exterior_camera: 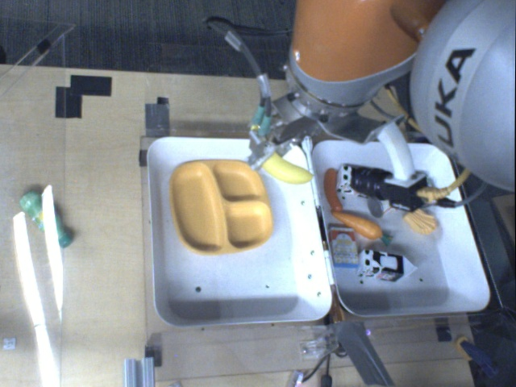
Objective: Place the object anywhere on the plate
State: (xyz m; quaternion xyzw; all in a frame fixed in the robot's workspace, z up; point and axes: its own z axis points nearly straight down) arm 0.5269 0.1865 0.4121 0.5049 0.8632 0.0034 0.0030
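Nearest to the camera is the arm (363, 22), with its wide orange band and its grey body at the top right of the camera view. It reaches down over the far edge of the two bins. Its gripper (266, 153) hangs above the far right corner of the left bin (242, 301), close to the wall between the bins. Whether the claw is apart or together I cannot tell, because the wrist hides much of it.

A yellow banana (289, 171) is directly at the tip of the gripper, with its left end touching the tip or just under it. I cannot tell whether the banana is gripped or lies on the floor of the bin. It is not on the plate. It is just beside the plate's far right corner, between the plate and the dividing wall.

The yellow plate (219, 204) has three compartments and lies in the far half of the left bin.

The right bin (451, 289) holds a reddish sausage (330, 188), an orange carrot (356, 224), a small packet (344, 247), a black and white toy (379, 264) and a beige piece (421, 222).

On the bench, well to the left of the bins, lies a green object (34, 205).
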